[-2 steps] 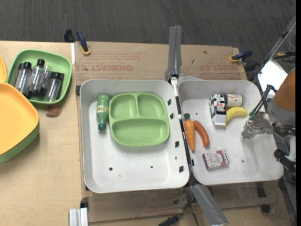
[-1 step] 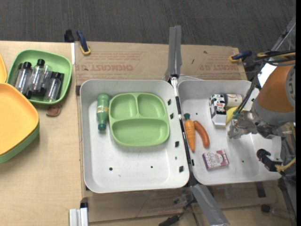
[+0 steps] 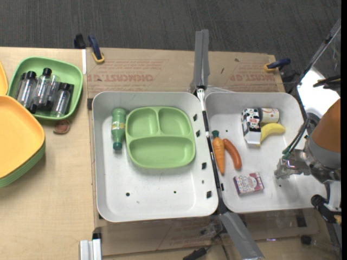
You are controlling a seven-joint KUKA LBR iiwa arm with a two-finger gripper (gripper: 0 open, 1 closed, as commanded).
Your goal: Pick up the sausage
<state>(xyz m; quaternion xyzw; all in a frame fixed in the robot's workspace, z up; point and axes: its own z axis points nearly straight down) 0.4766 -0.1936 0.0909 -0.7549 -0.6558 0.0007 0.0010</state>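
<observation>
Gripper [image 3: 284, 168] at right bin's [image 3: 282, 200] edge — well apart from sausage [image 3: 232, 153].

So our arm [image 3: 328, 140] is a chunky rounded thing, orange band on top with grey metal under it. Past that we've got a silvery wrist block, and a thin dark cable looping off it just above the gripper [image 3: 283, 169]. The gripper itself is small, pale metal, kinda blurry.
</observation>
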